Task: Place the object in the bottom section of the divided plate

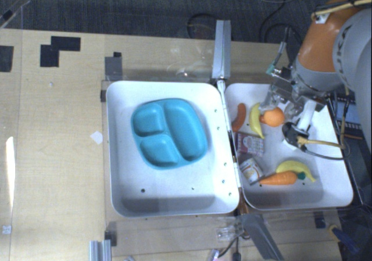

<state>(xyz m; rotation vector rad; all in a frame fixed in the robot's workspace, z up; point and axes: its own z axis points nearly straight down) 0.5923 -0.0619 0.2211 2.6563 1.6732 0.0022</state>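
Camera view showed the gripper (275,105) low over the far part of the right bin (342,191), with the grey arm coming in from the right. Whether the tool was open or closed could not be told. An orange fruit (272,117) sat directly at the gripper's tip, and it was not clear whether it was gripped or merely touched.

Just left of the orange fruit lay a yellow banana (255,121), and left of that a reddish sausage (239,115) lay close to the bin's left wall. Nearer the viewer, a dark packet (251,145) and a small tin (250,169) lay by the same wall. A carrot (278,179) lay at the near side, touching a second banana (295,167) on its right.

In the left bin (116,138) the blue divided plate (168,132) rested slightly askew, with one large section on the right and two small ones on the left. The near small section (160,151) held nothing.
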